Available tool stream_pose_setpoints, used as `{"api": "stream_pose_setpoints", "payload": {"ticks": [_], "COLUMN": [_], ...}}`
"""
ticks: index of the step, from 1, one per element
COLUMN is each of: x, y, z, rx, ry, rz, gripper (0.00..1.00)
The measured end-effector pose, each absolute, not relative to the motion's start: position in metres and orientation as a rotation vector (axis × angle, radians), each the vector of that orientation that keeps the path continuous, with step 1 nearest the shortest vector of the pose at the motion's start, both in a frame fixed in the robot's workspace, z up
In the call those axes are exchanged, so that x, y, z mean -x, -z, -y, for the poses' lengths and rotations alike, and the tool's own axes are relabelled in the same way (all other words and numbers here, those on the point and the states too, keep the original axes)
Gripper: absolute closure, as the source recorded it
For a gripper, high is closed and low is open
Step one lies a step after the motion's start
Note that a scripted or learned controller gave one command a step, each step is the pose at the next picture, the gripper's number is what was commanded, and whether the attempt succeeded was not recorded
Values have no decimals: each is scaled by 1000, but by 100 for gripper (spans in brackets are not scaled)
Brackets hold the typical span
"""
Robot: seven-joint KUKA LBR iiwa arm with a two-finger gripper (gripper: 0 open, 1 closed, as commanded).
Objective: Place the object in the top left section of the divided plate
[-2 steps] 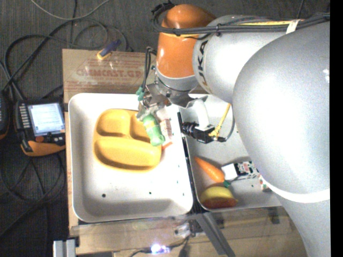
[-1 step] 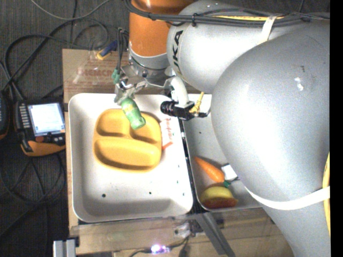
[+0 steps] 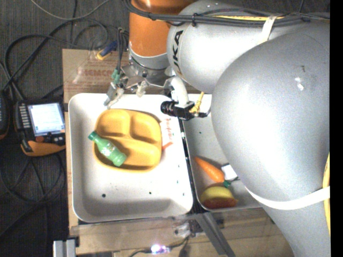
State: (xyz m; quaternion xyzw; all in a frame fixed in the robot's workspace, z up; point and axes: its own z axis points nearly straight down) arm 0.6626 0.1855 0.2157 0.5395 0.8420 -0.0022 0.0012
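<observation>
A yellow divided plate [image 3: 136,138] lies in the left white bin [image 3: 128,197], toward its upper half. A small green bottle [image 3: 107,149] rests on its side across the plate's lower left part, its cap poking past the left rim. My gripper [image 3: 126,89] hangs over the bin's top edge, just above the plate's upper left corner and well apart from the bottle. Its fingers [image 3: 112,93] are spread open with nothing between them.
The right bin [image 3: 199,138] holds an orange carrot [image 3: 209,169] and a yellow-red fruit [image 3: 218,196]; the arm's large grey body covers most of it. A slip of paper [image 3: 168,133] with red marks lies beside the plate's right side. A small screen [image 3: 45,119] and cables sit left of the bench.
</observation>
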Motion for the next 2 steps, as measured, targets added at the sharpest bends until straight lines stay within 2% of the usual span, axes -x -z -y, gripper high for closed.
{"api": "stream_pose_setpoints", "payload": {"ticks": [1, 2], "x": [-668, -668], "y": [-202, -210], "z": [-154, -154], "rx": [-1676, -1674], "ry": [8, 12], "rz": [-2655, -2655], "gripper": [0, 100]}}
